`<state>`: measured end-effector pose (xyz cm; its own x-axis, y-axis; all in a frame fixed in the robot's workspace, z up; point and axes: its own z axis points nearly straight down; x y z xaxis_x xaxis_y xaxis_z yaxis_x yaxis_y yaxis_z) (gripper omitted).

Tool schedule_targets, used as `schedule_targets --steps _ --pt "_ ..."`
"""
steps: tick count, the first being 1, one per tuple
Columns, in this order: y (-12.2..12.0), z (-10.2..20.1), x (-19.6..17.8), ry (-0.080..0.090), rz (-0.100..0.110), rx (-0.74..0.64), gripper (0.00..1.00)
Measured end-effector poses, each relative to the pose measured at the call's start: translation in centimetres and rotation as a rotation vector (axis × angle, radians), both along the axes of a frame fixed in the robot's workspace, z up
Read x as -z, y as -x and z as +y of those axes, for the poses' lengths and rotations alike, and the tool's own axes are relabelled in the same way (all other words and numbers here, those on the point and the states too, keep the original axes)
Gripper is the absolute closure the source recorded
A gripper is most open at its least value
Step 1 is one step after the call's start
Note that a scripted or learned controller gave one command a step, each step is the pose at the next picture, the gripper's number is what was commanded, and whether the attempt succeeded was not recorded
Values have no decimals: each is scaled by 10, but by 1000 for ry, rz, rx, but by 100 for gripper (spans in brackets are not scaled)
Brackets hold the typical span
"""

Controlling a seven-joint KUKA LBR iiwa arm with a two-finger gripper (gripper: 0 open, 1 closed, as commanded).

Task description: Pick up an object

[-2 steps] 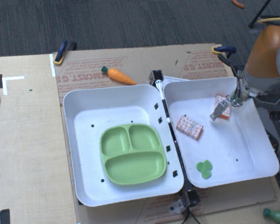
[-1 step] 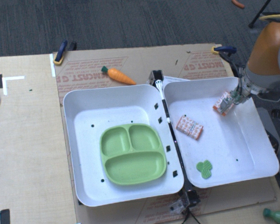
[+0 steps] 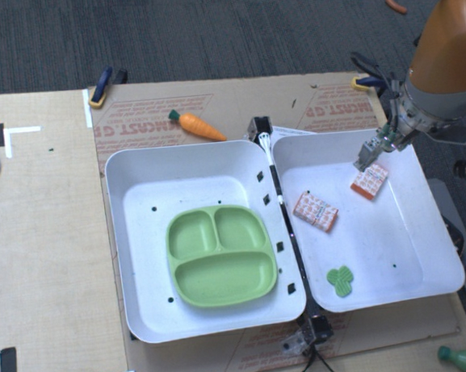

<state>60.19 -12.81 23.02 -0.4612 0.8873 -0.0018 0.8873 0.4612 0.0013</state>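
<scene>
Starting at the left bin (image 3: 134, 254), you have a green divided plate (image 3: 221, 255) lying flat, too broad to pinch well, so leave it. In the right bin (image 3: 427, 269), a patterned packet (image 3: 315, 212) lies near the divider, a small green toy (image 3: 340, 280) near the front, and a red-and-white packet (image 3: 370, 182) just beside the gripper (image 3: 373, 155). You cannot tell the gripper's state. Aim for that nearest packet: centre above it, descend straight, and straddle its narrow sides.
</scene>
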Motion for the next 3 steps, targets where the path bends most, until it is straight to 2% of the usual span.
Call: schedule_targets --steps 1,2,3 --pt "0 0 0 0 0 0 0" --pt "-9 -26 128 0 0 127 0" --pt "-21 -74 132 2 -10 -102 0"
